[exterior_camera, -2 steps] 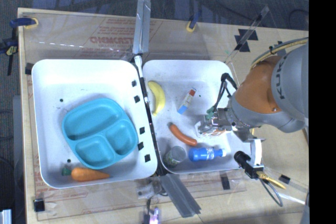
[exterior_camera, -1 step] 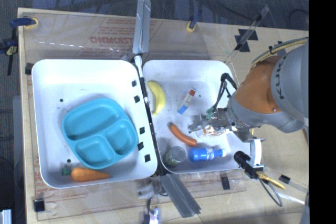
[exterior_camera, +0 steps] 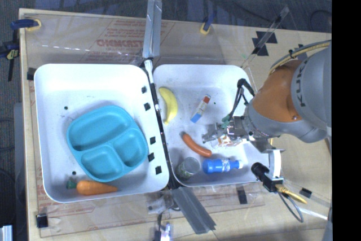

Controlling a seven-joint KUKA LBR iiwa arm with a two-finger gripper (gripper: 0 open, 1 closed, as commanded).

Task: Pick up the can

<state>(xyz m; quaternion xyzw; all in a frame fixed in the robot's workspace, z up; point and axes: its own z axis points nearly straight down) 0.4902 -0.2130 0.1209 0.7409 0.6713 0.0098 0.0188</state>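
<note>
The can [exterior_camera: 188, 167] is a small grey cylinder standing upright at the front left of the right bin [exterior_camera: 225, 73], close to the divider. My gripper [exterior_camera: 219, 135] hangs low over the middle of the right bin, up and to the right of the can and apart from it. An orange-red sausage [exterior_camera: 196, 144] lies between the gripper and the can. A blue bottle [exterior_camera: 222, 166] lies on its side just right of the can, below the gripper.
A banana [exterior_camera: 168, 103] lies along the divider at the back of the right bin, with a small blue and white tube [exterior_camera: 200, 109] beside it. The left bin [exterior_camera: 51, 82] holds a blue divided plate [exterior_camera: 107, 142] and a carrot [exterior_camera: 96, 188].
</note>
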